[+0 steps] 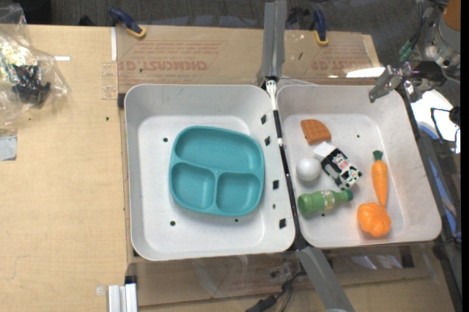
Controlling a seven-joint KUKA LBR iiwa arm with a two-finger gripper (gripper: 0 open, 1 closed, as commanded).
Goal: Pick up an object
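The right bin holds several small objects: an orange waffle piece, a white ball, a black-and-white carton, a toy carrot, a green bottle lying on its side and an orange fruit. My gripper hangs over the bin's far right corner, above the rim and well away from all of them. It is open with nothing between its fingers.
A teal divided plate lies in the left bin. A metal bar runs between the bins at the back. A plastic bag sits on the bench at far left. Cables trail beside the arm at right.
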